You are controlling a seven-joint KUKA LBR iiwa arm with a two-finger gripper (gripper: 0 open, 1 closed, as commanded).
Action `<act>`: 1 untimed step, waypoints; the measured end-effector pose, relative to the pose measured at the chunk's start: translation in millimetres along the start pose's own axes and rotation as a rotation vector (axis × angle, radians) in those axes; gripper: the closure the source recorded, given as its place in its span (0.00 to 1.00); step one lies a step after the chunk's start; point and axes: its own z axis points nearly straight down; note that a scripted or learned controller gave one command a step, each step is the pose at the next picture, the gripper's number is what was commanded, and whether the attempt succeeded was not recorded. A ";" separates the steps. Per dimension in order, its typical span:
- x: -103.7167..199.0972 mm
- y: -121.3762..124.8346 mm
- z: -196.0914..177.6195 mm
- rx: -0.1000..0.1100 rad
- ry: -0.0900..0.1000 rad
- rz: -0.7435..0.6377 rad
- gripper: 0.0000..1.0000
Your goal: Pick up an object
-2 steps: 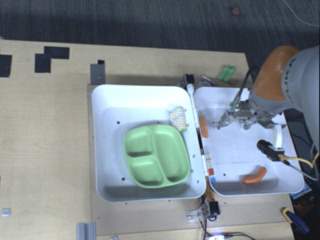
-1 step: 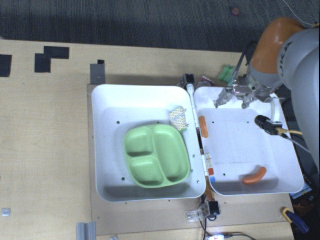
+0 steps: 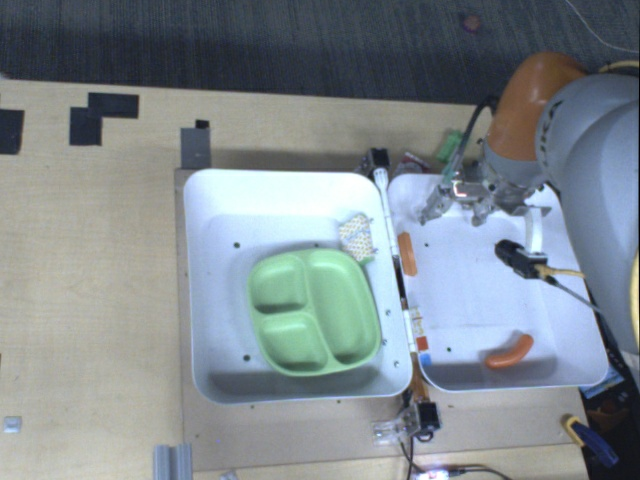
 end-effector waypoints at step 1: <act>0.4 1.7 -12.0 -0.005 -0.001 -0.004 1.00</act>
